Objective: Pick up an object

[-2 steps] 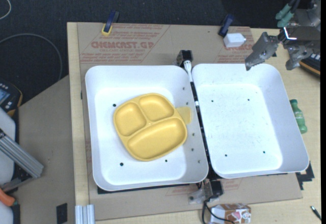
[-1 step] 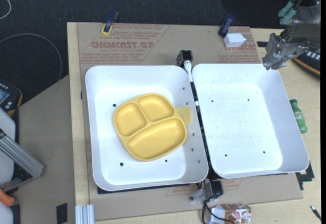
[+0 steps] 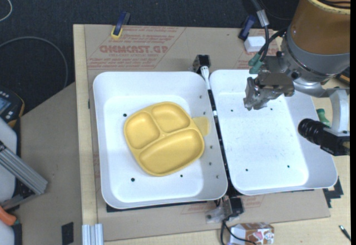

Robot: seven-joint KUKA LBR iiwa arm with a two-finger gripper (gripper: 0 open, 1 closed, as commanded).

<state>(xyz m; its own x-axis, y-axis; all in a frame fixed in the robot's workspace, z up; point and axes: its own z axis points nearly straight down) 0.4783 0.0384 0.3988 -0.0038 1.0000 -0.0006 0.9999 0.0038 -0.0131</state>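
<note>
A yellow plate (image 3: pixel 163 138) with three compartments lies flat in the left bin (image 3: pixel 111 182), slightly right of its middle, with a small tab sticking out on its right side. My gripper (image 3: pixel 255 102) hangs over the upper left part of the right bin (image 3: pixel 278 180), well away from the plate. Its dark fingers point down close together, and nothing shows between them.
A black divider strip (image 3: pixel 214 121) runs between the two bins. The arm's grey and orange body (image 3: pixel 322 15) fills the upper right. A black cylindrical part (image 3: pixel 320 133) juts over the right bin's right edge. Clamps sit on the cardboard at the back.
</note>
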